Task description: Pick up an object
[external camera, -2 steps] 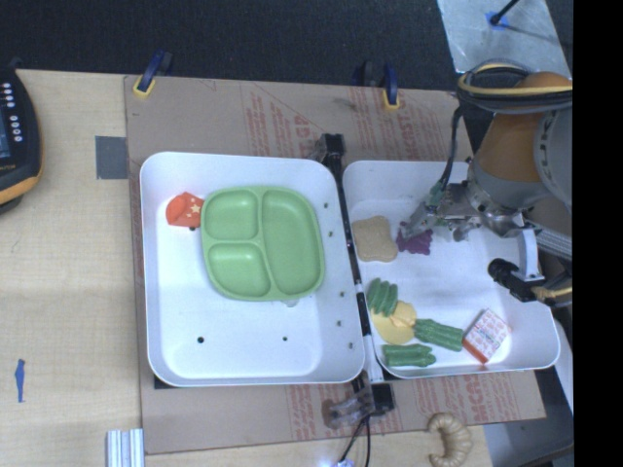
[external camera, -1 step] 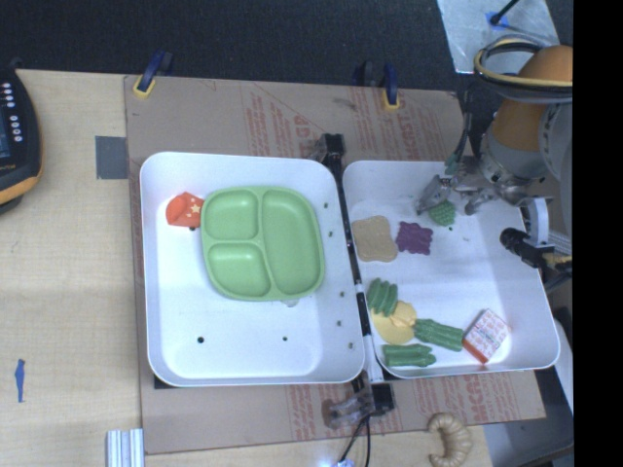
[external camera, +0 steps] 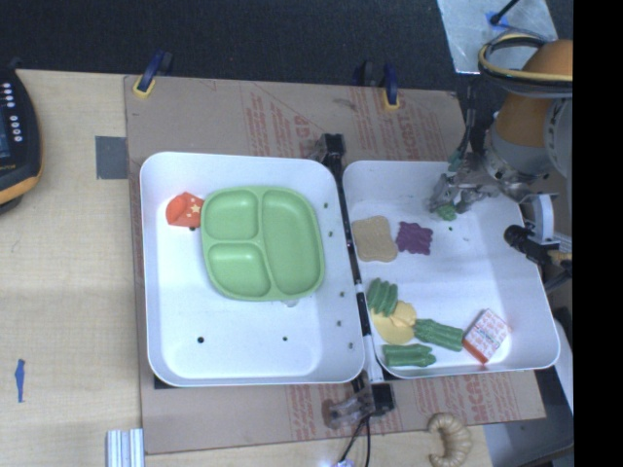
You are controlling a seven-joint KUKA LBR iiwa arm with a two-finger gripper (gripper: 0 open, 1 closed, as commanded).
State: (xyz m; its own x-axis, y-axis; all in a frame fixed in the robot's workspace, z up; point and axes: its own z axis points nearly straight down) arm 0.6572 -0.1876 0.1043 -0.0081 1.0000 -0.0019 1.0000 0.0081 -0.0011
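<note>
The pincer [external camera: 450,202] hangs low over the far part of the right bin [external camera: 521,353], and whether its tips are open or closed I cannot tell, though a small green piece [external camera: 447,213] shows right at them. Just to its near left lie a purple piece [external camera: 415,237] and a tan slab [external camera: 374,239]; farther toward the near rim are green pods [external camera: 382,296], a yellow piece [external camera: 395,325] and a red-and-white packet [external camera: 487,335]. Well to its left, the other bin [external camera: 161,343] holds a green divided plate [external camera: 263,242] with a red item [external camera: 183,209] touching its far-left edge.
</note>
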